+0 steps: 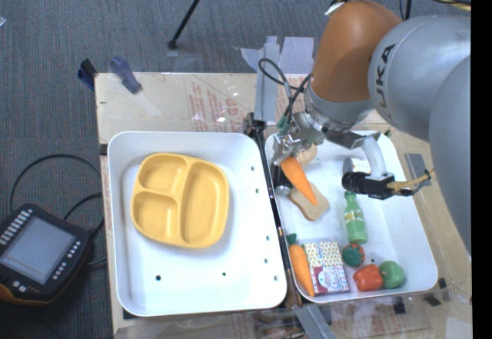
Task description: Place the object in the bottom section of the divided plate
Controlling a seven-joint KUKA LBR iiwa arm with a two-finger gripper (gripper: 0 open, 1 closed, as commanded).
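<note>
While the gripper (288, 151) grips the orange toy carrot (300, 181), lift straight, then cross to the yellow divided plate (181, 200).

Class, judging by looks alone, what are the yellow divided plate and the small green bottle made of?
Yellow divided plate: probably moulded plastic, matte, given its even colour and soft rounded ridges. Small green bottle: likely glossy plastic toy; it shows a faint sheen.

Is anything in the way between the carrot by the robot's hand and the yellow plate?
Only the bin walls. The carrot sits in the right bin, just under the gripper. The yellow divided plate lies in the left bin. Between them run the two bins' raised rims, so the carrot must be lifted over.
</note>
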